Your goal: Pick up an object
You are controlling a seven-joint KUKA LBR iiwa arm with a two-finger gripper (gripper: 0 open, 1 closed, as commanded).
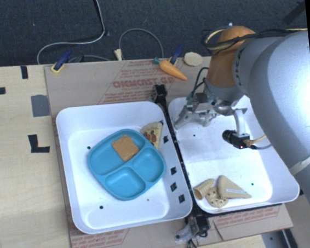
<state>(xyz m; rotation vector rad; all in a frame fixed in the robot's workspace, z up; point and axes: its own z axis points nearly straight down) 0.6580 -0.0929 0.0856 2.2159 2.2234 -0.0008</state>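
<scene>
My gripper [192, 120] hangs over the far left corner of the right bin [272, 188], its two fingers spread apart with nothing between them. At the near edge of that bin lie two beige cone-shaped pieces [221, 189], well away from the gripper. In the left bin [76, 156] a blue divided plate [127, 165] carries a brown square slice [126, 147]. A pale wedge-shaped piece [153, 132] lies by the plate's far right rim, close to the wall between the bins.
An orange toy carrot [172, 70] and a small beige lump [193, 59] rest on the cardboard behind the bins. A small black part with a cable [236, 137] hangs over the middle of the right bin. The grey arm [284, 96] covers that bin's right side.
</scene>
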